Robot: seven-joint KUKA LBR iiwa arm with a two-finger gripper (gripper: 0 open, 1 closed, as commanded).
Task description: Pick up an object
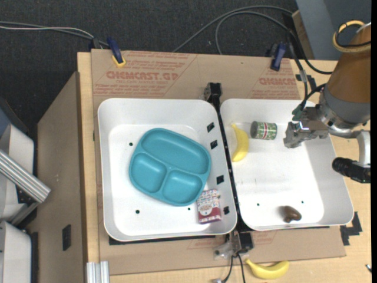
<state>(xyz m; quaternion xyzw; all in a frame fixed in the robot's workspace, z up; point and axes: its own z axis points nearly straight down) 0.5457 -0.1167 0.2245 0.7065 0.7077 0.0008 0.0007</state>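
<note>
Objects for picking lie spread over two shallow white bins set side by side on a cardboard-covered bench, seen from above at a slant. Starting at the left, the left bin (112, 175) holds a teal divided plate (169, 166) with three compartments, lying flat near the bin's middle. Just beside the plate's lower right edge, a small red and white snack packet (208, 206) rests against the bin's right corner. A black divider with clips runs between the two bins.

Moving right, the right bin (330, 175) holds a yellow banana (240, 144) tucked against its left wall. Near it, toward the upper middle, a small green-labelled can (264, 130) lies on its side. A small brown lump (290, 214) sits by the bin's lower edge, well apart from the can. Below the bins, a second banana (268, 269) lies on the bench.

At the far right, the grey arm reaches in, its gripper (296, 135) low over the bin, just right of the can. Whether the gripper is spread or closed cannot be told.
</note>
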